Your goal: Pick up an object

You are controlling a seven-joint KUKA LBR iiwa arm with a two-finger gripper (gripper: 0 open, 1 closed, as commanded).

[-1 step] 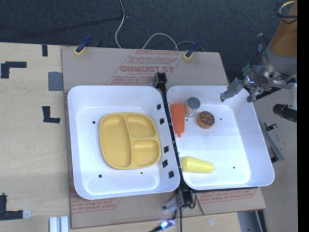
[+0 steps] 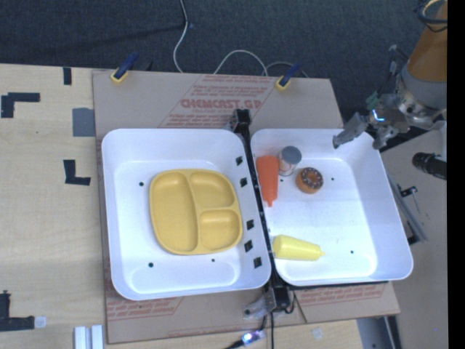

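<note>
Nearest the camera, at the front of the right bin, a yellow cone-shaped object lies on its side with its tip pointing right, close to the divider between the bins. The left bin holds a yellow divided plate with three compartments, lying flat near the bin's centre. Farther back in the right bin, an orange carrot-shaped object lies along the divider, its narrow end pointing toward the camera. Just beside its far end stands a small jar with a grey lid, which appears to touch the carrot. Near the jar, to its right and slightly nearer the camera, rests a brown doughnut-shaped object, apart from both. Both bins sit on a cardboard sheet held by two blue-and-yellow clamps at its far edge. The gripper hangs above the far right corner of the right bin, over its rim, well apart from every object in it. One grey finger slants down toward the left; the state of the hand cannot be determined, and no object is visible in it. The arm, with its orange band, extends toward the upper right.
</note>
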